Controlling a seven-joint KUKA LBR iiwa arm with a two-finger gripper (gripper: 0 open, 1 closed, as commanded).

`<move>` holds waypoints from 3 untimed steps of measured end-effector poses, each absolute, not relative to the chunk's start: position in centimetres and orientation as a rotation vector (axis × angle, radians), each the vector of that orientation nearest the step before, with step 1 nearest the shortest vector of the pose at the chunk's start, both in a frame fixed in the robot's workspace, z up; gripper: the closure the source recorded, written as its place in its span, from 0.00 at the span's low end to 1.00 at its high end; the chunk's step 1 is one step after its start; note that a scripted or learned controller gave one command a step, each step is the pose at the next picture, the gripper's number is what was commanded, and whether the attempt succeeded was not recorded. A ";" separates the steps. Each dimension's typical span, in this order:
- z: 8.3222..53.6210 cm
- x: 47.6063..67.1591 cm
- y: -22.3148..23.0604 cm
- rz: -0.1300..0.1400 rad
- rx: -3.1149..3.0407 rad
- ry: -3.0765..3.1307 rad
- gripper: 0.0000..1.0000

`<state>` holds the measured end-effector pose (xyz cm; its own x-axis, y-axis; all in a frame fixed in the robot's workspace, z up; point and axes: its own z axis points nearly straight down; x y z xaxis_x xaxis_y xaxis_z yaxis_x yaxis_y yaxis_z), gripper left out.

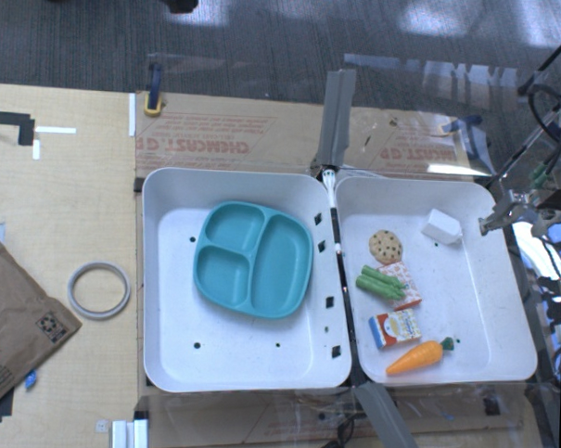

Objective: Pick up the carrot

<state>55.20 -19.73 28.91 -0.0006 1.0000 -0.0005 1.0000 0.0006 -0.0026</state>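
Your gripper (492,221) sits at the right bin's (500,302) far right rim, near a white block (442,226); you cannot tell its state from this view. You'll find the carrot (415,356) well apart from it, near the bin's front edge, lying slantwise, green top up-right, tip down-left, just below a small carton (394,327).

a robotics lab: two white bins (158,259) clamped on a plywood surface (49,208), cardboard sheet (229,137), carpet floor (270,32), cables at the right of the frame.
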 end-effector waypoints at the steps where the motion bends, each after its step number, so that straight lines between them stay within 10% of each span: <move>1: 16.1 48.5 -19.0 0.002 -2.166 -2.272 0.00; 3: 11.4 47.7 -14.1 0.002 -2.173 -2.265 0.00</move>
